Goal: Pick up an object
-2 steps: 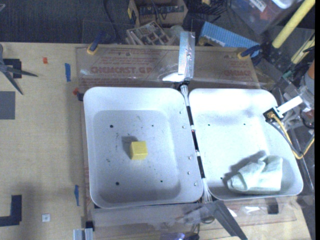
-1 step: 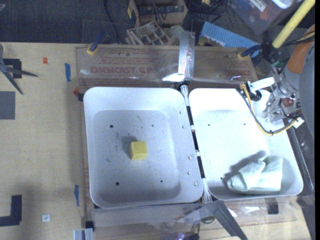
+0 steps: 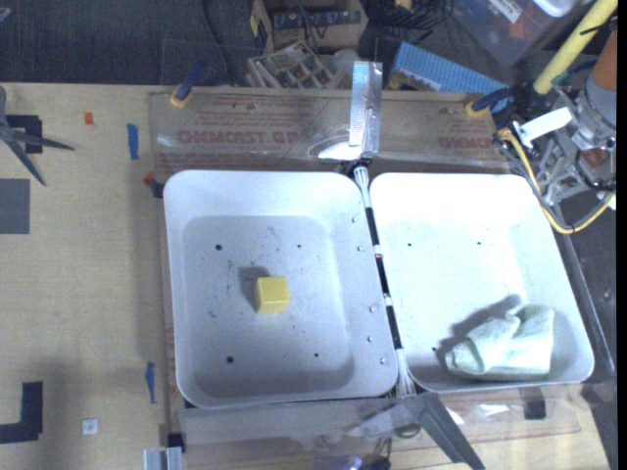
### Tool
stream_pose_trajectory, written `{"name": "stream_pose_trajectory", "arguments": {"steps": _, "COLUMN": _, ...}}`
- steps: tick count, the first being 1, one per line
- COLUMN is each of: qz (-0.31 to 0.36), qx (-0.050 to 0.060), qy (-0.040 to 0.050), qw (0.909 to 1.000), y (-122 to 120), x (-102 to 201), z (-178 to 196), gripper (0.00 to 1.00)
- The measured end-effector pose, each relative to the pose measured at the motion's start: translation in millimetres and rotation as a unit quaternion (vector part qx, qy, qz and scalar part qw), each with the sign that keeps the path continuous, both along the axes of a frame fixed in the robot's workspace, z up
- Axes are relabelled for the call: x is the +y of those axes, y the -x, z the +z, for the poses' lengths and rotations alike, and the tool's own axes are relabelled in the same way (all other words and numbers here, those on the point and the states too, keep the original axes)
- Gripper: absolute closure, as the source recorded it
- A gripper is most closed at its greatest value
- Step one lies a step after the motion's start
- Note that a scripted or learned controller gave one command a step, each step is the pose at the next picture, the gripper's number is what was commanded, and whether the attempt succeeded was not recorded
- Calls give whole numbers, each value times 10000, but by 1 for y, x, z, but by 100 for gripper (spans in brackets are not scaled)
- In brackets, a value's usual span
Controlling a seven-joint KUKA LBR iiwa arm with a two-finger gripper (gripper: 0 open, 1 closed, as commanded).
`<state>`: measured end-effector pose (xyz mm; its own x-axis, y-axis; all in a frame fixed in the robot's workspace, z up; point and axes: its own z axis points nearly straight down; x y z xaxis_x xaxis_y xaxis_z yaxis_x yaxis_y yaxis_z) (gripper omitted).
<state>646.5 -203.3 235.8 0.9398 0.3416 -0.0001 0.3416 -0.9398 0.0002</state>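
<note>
- While the arm (image 3: 578, 145) sits at the upper right, beyond the far corner of the right bin (image 3: 460, 213), the task looks to be at its very start: nothing is grasped and no approach over either bin is under way.
- The gripper itself is lost among cables and brackets there, so I cannot tell how it is set.
- Two things could be picked. A yellow block (image 3: 272, 294) lies near the middle of the left bin (image 3: 196, 213), well apart from every wall. A pale cloth (image 3: 502, 345) lies crumpled in the near right part of the right bin, close to its near rim.
- Judged from here, the cloth is the nearer target, though soft and low, so a pinch may close on a fold alone. The block is firm and square-edged but demands a reach across the divider between bins.
- The next move calls for swinging the arm over a chosen thing, then descending straight onto it.
- Count: two bins, one block, one cloth, one arm.
</note>
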Motion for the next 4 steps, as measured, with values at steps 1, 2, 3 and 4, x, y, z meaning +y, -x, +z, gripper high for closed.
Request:
{"name": "stream_pose_trajectory", "arguments": {"steps": 1, "qz": -755, "qx": 14, "qy": -12, "qw": 9971, "y": 80, "x": -20, "z": -129, "gripper": 100}}
{"name": "stream_pose_trajectory", "arguments": {"steps": 2, "qz": 527, "qx": -29, "qy": -8, "qw": 9986, "y": 146, "x": -14, "z": -148, "gripper": 100}}
{"name": "stream_pose_trajectory", "arguments": {"steps": 3, "qz": -346, "qx": 2, "qy": -2, "qw": 9994, "y": 154, "x": -7, "z": -55, "gripper": 100}}
{"name": "stream_pose_trajectory", "arguments": {"steps": 4, "qz": 75, "qx": 16, "qy": -13, "qw": 10000, "y": 157, "x": -20, "z": -89, "gripper": 100}}
